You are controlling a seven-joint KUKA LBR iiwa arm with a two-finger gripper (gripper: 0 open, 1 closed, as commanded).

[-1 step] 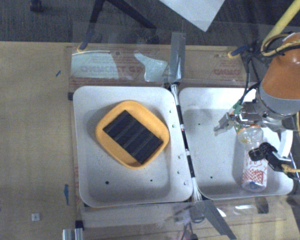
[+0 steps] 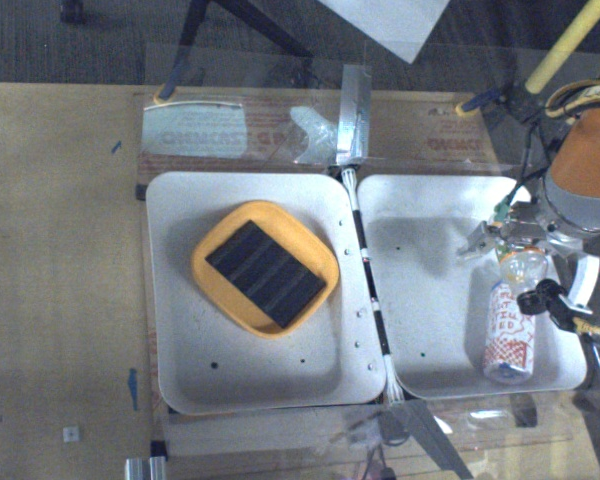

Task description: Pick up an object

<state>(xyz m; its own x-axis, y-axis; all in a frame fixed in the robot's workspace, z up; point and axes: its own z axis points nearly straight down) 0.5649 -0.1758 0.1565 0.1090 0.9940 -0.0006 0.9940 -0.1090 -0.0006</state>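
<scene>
Camera view: we are at the reach step, with the tool (image 2: 515,240) low over the top end of the bottle (image 2: 507,328).
We judge the grasp not yet made; the next move calls for closing squarely on the bottle, which lies in the right bin (image 2: 430,368) near its right wall. Whether the tool is spread or pressed together we cannot tell. The orange dish (image 2: 265,268) sits in the left bin (image 2: 180,368).
</scene>
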